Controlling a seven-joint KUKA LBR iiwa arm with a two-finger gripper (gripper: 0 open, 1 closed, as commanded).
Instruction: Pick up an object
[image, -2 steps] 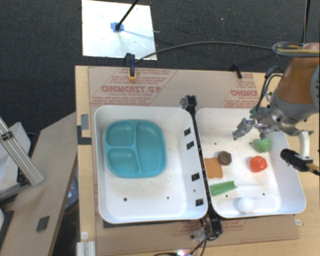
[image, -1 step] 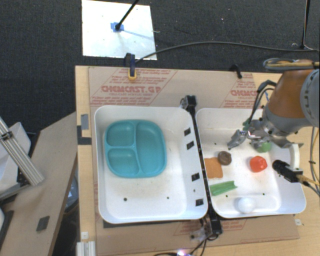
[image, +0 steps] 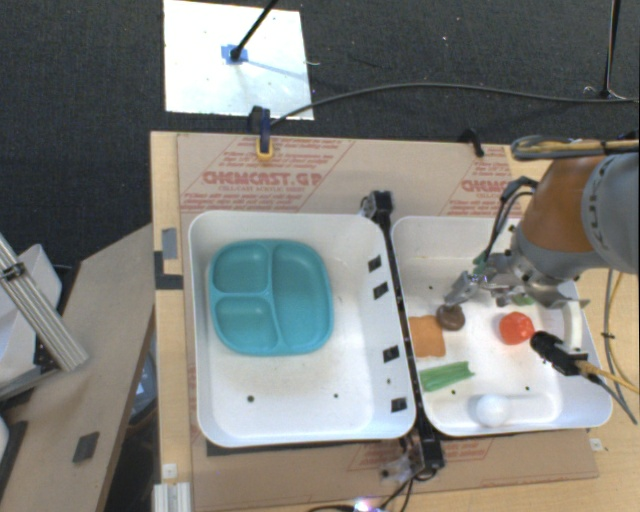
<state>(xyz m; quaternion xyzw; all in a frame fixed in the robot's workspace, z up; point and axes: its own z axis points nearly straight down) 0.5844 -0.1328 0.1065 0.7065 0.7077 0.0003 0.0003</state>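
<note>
Round white ball (image: 491, 409) at right bin's (image: 575, 405) near wall, flat green strip (image: 445, 376), glossy red ball (image: 516, 328), tan slab (image: 427, 337), metal gripper (image: 458, 296) over dark lump (image: 451, 318), grip state unclear, teal sectioned plate (image: 270, 297).

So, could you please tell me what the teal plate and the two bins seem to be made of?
Teal plate: likely moulded plastic, smooth with a soft sheen; its three compartments are rounded and one uniform colour. Left bin and right bin: probably thin formed white plastic with rounded corners and a matte, slightly scuffed floor, though painted metal cannot be excluded.
</note>
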